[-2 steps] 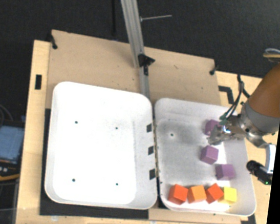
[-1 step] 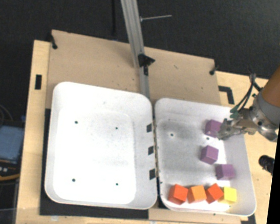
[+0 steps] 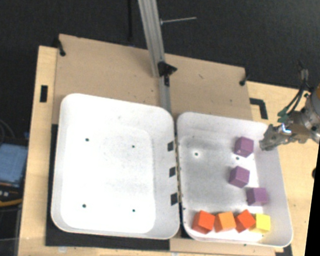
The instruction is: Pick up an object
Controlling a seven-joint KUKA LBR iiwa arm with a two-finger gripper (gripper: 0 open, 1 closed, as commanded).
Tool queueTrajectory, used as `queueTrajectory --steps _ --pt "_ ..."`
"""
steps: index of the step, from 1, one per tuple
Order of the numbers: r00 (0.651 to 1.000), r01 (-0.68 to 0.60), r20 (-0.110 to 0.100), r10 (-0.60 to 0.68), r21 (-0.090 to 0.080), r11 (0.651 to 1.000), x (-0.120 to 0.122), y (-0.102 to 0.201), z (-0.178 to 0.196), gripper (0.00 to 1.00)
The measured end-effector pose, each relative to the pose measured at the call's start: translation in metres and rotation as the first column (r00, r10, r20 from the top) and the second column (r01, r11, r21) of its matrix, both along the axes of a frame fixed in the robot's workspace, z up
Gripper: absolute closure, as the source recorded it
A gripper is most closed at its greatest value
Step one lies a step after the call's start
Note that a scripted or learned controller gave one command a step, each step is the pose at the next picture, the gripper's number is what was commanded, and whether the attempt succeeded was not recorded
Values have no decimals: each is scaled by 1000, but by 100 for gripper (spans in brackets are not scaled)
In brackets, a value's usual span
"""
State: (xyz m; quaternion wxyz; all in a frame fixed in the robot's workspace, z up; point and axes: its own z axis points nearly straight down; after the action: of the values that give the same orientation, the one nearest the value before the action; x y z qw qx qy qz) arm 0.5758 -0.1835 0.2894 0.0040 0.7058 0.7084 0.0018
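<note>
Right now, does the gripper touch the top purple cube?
Apart. The camera view shows bare white bin floor between the gripper and the top purple cube.

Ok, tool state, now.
Tool: at the right bin's top right corner, near the top purple cube; open or shut cannot be told, and no cube is seen in it.

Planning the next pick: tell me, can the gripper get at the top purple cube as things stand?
Probably yes: the gripper sits just right of the top purple cube, which stands apart from the other cubes.
</note>
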Motion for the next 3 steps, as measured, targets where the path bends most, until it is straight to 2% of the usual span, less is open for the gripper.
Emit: queueTrajectory --steps 1,2,3 --pt "1000 -2 -5 2 2 1000 13 44 1 100" --pt "1000 -4 -7 4 4 1000 21 106 -7 100" --pt "1000 -2 -6 2 3 1000 36 150 -18 100"
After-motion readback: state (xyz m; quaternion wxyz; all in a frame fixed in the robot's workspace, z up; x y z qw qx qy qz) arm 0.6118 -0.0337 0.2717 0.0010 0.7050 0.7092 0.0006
